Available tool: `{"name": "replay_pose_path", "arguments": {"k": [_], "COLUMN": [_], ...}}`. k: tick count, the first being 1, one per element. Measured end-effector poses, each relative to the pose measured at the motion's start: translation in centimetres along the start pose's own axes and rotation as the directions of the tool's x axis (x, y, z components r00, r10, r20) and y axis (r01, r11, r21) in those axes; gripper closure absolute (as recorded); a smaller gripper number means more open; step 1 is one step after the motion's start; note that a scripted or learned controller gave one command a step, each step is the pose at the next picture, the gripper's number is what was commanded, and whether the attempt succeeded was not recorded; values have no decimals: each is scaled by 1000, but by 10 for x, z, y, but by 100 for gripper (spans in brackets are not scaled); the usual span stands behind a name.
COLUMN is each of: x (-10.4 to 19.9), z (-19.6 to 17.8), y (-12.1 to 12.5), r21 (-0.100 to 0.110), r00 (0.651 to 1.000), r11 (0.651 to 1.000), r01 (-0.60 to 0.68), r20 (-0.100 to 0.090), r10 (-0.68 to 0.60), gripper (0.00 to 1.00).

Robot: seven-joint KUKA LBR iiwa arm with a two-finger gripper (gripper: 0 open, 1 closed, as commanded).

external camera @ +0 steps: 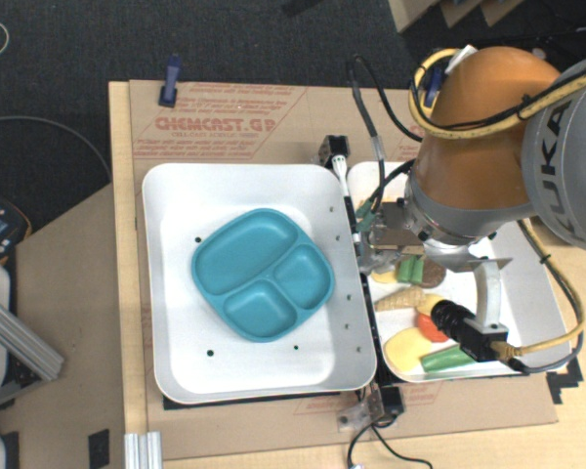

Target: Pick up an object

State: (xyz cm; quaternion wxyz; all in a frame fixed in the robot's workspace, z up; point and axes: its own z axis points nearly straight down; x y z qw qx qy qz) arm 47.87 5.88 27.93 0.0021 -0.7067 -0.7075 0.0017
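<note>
Camera view: gripper (407,262) low in right bin (542,272), finger state impossible to tell. Directly beneath and toward the near rim: toy food pile (425,325), green piece (445,360) farthest out, lying crosswise.

The left bin (166,262) holds a teal divided plate (262,274), lying flat near its middle. The arm (474,145) (grey, with that big orange band) hangs low over the right bin (542,281), hiding much of it. Below the wrist sit a yellow piece (402,348), a green one (444,360) and something red (432,328), crowded together. Both bins rest on the brown counter (225,115).
</note>
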Motion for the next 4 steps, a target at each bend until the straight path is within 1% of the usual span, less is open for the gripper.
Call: {"name": "replay_pose_path", "arguments": {"k": [1,2,3,4], "x": [60,24,12,-9], "z": [-67,22,-1,-137], "y": [4,-1,1,1], "r21": [-14,5,-9,-24], "r00": [1000,1000,1000,1000], "r11": [1000,1000,1000,1000], "r01": [6,-6,-3,-2], "r20": [-3,2,1,-2], "r10": [-6,6,3,2], "gripper": [100,100,100,100]}}
